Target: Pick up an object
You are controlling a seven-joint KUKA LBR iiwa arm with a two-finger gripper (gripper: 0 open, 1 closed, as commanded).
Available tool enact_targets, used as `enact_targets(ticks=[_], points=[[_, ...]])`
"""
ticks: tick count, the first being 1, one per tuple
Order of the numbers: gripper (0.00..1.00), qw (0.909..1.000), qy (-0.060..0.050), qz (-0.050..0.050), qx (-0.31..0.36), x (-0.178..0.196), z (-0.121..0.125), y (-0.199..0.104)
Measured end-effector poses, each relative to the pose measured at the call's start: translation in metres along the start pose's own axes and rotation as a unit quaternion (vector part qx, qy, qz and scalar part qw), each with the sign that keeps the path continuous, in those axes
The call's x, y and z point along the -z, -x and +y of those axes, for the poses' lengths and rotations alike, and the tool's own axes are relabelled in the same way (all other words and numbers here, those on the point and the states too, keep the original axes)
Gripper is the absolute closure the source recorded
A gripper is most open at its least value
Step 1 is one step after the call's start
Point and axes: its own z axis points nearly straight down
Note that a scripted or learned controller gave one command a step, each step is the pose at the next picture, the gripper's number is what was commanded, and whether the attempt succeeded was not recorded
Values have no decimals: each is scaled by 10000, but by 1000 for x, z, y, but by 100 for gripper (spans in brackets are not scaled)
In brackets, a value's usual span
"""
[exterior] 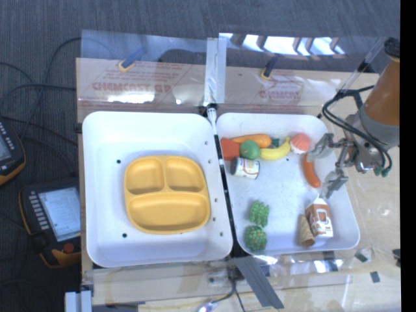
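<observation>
Two shallow white bins sit side by side on the table (97, 83). The left bin (104, 142) carries a yellow compartment tray (168, 194) lying flat near its middle. The right bin (286, 236) carries the small things. Along its far edge, from the inner corner outward, lie a red piece (229, 149), a green ball (249, 149) with an orange carrot (255, 139) just behind it, a yellow banana (277, 151), and a pale red round fruit (300, 142). A small tin can (246, 168) lies on its side just in front of the green ball. A red sausage (311, 171) lies toward the right edge of the bin. Two green bunches (257, 225) sit one before the other near the front edge, and a small brown bottle (316, 222) lies in the front right corner.

The arm comes in over the right edge of the right bin, and its claw (331, 164) hangs above the bin's right side, just beside the sausage. The claw's two fingers (320, 148) stand spread apart, with nothing between them.
</observation>
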Motion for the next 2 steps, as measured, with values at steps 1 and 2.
enact_targets(ticks=[1, 2], points=[[0, 9993, -29, -66, 376, -104, -6, 25], [100, 9992, -53, -82, 387, -92, -5, 27]])
